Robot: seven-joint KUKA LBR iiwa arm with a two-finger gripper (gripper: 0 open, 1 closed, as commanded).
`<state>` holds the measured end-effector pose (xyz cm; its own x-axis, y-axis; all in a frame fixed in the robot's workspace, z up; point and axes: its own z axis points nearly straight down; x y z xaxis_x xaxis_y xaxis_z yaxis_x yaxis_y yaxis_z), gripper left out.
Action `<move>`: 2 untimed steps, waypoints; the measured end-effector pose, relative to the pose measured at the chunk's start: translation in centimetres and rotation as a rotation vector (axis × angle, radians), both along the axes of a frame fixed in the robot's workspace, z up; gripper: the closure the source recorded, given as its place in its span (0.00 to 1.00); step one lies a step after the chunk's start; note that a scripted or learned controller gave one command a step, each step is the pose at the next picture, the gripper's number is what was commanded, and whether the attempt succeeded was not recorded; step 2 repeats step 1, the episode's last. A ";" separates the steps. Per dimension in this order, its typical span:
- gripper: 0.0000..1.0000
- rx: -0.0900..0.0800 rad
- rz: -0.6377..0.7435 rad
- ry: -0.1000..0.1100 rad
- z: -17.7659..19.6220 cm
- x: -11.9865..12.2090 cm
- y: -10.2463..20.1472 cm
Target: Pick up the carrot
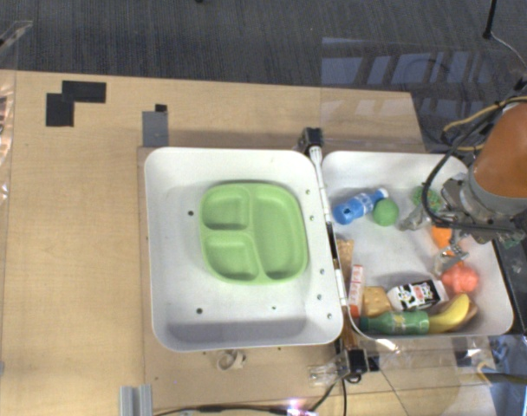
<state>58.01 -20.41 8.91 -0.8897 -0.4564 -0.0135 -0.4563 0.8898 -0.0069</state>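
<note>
Bright even light, soft shadows

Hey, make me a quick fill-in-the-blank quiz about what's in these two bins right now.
1. The green divided plate lies in the ____ bin.
2. The banana lies beside a dark ____ bottle at the right bin's near edge.
3. The small bottle next to the green ball is ____ in colour.

Missing words: left; green; blue

plate (pixel 250 232) in left bin (pixel 172 319), carrot (pixel 442 235) in right bin (pixel 376 167)
</note>
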 end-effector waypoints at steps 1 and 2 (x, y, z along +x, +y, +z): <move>1.00 -0.002 0.002 -0.012 1.5 0.4 0.0; 1.00 -0.002 0.002 -0.012 1.5 0.4 0.0</move>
